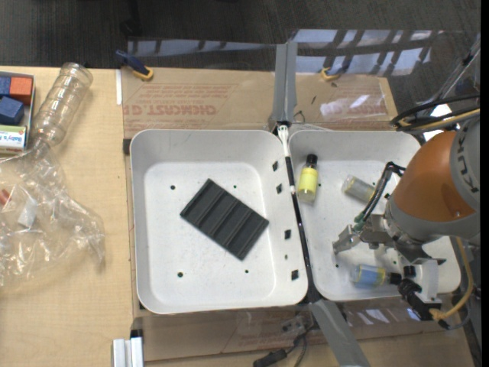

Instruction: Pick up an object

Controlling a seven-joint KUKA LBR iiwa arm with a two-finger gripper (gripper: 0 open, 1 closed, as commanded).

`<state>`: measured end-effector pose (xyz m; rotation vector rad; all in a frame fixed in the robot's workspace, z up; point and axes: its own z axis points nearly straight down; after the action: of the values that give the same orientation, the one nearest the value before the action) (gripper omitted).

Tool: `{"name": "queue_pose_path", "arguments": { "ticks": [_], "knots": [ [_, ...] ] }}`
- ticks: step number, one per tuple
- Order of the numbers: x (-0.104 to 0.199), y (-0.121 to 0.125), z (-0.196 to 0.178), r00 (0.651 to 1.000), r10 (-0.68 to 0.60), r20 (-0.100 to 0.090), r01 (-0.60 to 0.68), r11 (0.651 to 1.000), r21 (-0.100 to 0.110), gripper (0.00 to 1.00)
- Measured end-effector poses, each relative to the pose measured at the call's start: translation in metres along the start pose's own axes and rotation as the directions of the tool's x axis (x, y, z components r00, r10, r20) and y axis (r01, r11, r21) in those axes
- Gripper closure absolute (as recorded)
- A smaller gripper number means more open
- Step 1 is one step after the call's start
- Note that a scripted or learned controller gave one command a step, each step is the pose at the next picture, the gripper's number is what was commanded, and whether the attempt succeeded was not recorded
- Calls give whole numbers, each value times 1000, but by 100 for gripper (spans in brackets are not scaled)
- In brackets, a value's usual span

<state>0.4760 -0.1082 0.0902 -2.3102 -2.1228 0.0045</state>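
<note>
Low over the near right part of the right bin point(328, 140), with the gripper point(348, 243) reaching toward the middle of that bin from under the orange wrist. Hard to tell how wide the fingers stand: one metal tip juts out to the left, the rest hidden under the arm, and nothing visibly caught between them. Just below that tip, a small clear tube with a blue end point(368, 275) lying flat near the bin's front edge, probably the target, since the arm hangs right above it. Further back, a yellow bottle with a black cap point(307, 180) beside the wall shared with the other bin, and a small greenish vial point(357, 188) lying tilted toward the back. In the left bin point(141, 205), a dark ribbed panel point(225, 219) set at a slant, well apart from the arm. On the table's left edge, crumpled plastic wrap point(38, 212), a clear bottle point(59, 102) and a box of coloured blocks point(15, 105), none in the way. Closest obstacle likely the bin's front wall beside the tube.
</note>
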Motion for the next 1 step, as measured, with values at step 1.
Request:
{"name": "queue_pose_path", "arguments": {
  "ticks": [1],
  "knots": [
    [-1,-1,-8,1000,4,0,-4,1000,2,100]
  ]
}}
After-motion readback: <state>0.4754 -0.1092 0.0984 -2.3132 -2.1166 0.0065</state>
